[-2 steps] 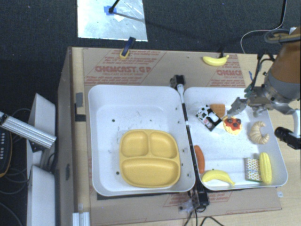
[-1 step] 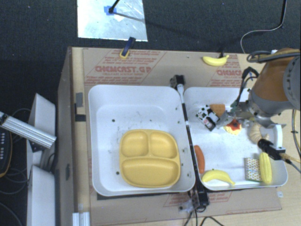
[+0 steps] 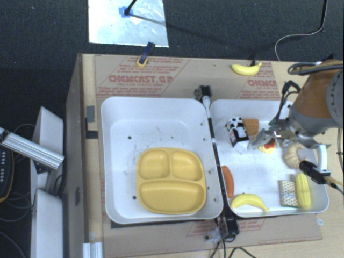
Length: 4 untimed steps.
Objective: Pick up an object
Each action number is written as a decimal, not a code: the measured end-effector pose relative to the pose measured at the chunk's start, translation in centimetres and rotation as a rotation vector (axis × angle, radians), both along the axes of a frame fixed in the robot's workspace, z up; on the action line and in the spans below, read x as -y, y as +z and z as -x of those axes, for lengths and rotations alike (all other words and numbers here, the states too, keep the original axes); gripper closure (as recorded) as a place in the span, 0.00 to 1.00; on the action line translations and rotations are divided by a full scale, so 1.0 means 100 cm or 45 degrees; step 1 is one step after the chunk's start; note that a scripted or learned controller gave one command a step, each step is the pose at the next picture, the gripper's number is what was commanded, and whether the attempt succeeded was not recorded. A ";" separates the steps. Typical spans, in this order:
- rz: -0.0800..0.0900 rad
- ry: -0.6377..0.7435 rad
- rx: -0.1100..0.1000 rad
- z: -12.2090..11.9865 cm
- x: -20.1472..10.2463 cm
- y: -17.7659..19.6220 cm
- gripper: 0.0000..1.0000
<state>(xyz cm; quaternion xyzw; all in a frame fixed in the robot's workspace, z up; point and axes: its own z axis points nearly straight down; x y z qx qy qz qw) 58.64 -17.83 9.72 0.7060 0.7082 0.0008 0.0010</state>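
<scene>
1. Arm [image 3: 321, 104]: rounded grey housing, smooth, pale sheen along the upper edge.
2. Broad orange band [image 3: 312, 98] wraps the housing above the wrist; colour reads brownish-orange.
3. Thin black cable [image 3: 285, 98] loops beside the band and runs along the wrist.
4. Wrist section below the band: grey, narrower, metallic, tapering.
5. Gripper [image 3: 264, 139]: small, grey-silver, dark detail at the base; fine features too small to resolve.
6. No legible markings or screws at this resolution.
</scene>
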 end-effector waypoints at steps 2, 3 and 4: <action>0.002 -0.002 0.001 -0.056 -0.022 -0.012 0.00; 0.002 0.004 0.011 -0.059 -0.023 0.004 1.00; -0.001 0.002 0.001 -0.011 -0.080 0.053 1.00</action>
